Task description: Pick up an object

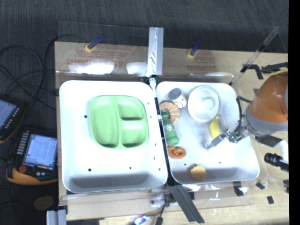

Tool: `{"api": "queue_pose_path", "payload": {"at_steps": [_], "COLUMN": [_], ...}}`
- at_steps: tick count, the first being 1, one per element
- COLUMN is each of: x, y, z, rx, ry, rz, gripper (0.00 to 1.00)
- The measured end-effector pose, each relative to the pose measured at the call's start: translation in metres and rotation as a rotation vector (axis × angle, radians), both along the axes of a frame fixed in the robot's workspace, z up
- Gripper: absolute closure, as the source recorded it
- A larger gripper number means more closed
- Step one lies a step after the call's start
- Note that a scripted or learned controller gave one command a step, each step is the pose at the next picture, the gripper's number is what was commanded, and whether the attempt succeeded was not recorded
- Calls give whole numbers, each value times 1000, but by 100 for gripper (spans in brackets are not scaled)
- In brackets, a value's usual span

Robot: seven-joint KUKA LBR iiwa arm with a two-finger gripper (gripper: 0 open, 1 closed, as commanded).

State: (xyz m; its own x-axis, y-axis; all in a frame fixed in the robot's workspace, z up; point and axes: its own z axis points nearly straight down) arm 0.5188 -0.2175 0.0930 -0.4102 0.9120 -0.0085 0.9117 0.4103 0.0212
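Observation:
The right bin (243,165) holds several objects. A yellow banana-shaped toy (214,126) lies near its middle, below a white bowl (203,102). My gripper (219,139) reaches in from the right, low in the bin, and sits just below the lower end of the yellow toy, touching it or nearly so. A green bottle (170,131) lies along the bin's left wall. Above the bottle is a round tan wooden piece (169,109), with a small grey cup (175,94) beyond it. An orange ring-shaped toy (176,151) and a tan lump (198,172) lie nearer the front.
The left bin (75,172) holds a green divided plate (118,121). The arm's orange band (272,100) hangs over the right bin's right rim. A tablet (40,151) and cables lie off the bench to the left.

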Motion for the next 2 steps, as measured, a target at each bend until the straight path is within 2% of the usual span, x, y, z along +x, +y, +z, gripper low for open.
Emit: {"api": "queue_pose_path", "payload": {"at_steps": [1,2], "x": [74,35], "y": [22,4], "z": [-3,1], "rx": [-2,9], "ry": [10,1], "rz": [-191,-227], "gripper": [0,0]}}
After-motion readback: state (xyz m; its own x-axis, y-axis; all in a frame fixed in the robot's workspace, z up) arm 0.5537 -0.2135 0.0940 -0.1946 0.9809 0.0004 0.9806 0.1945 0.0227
